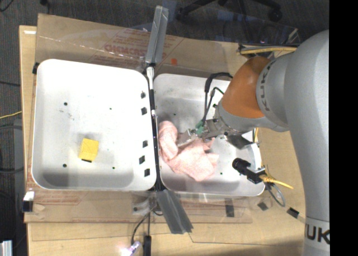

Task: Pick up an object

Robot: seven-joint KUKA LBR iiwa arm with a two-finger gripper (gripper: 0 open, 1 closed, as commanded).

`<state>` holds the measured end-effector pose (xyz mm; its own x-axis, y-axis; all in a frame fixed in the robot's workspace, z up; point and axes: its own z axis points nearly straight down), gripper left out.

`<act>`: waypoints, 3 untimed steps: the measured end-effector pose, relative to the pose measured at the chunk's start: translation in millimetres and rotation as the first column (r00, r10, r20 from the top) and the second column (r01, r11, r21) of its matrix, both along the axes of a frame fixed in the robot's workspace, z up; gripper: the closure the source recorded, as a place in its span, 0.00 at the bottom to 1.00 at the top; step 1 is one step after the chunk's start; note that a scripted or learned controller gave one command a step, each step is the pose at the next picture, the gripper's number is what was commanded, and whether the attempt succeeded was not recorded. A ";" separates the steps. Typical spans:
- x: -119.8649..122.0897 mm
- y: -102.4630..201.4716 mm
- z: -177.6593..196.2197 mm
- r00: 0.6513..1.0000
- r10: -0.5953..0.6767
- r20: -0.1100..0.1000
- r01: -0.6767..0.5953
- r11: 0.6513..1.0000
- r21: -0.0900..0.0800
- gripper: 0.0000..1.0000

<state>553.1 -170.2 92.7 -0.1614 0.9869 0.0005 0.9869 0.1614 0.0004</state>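
- The grey arm with its orange band (246,90) reaches in from the right and is bent down over the right-hand shallow white bin (184,90).
- Its two-finger gripper (197,132) sits low in that bin, right at the upper edge of a crumpled pink cloth (187,154); I cannot tell how it is set.
- The cloth lies bunched against the bin's left wall, by the divider between the bins.
- A small yellow block (88,149) rests on the floor of the left-hand white bin (84,81), well apart from the gripper.
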 end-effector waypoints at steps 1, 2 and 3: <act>52.7 41.2 0.5 1.000 0.019 0.000 -0.019 1.000 -0.005 0.00; 52.8 42.6 10.3 1.000 0.024 -0.002 -0.024 1.000 -0.003 1.00; 103.8 85.3 99.8 0.974 -0.227 -0.002 0.227 0.974 -0.001 1.00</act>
